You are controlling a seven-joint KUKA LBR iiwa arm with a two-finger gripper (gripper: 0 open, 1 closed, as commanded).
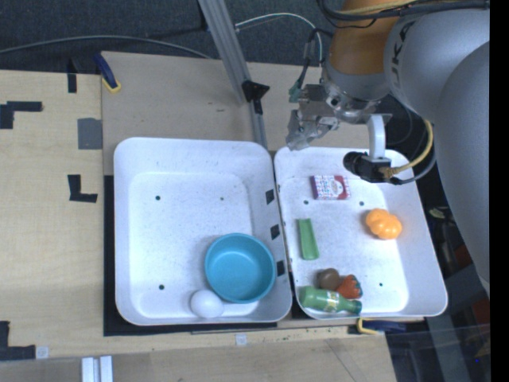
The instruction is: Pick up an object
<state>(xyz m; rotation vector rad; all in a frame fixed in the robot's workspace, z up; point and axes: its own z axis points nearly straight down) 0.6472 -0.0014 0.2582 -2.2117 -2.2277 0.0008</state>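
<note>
My gripper [305, 135] hangs above the far left corner of the right bin [421, 285], with nothing seen between its fingers. In that bin lie a small red-and-white packet [329, 187], an orange fruit-like object [383, 224], a green stick [307, 239], a brown-and-red lump [336, 281] and a green bottle [328, 300] along the near wall. The packet is the closest object, a little to the right of and nearer than the gripper.
The left bin [139, 173] holds a blue bowl [238, 267] and a white ball [206, 302] at its near side. A grey metal pole [227, 38] slants down to the bins' far edge. The bulky arm [445, 70] fills the upper right.
</note>
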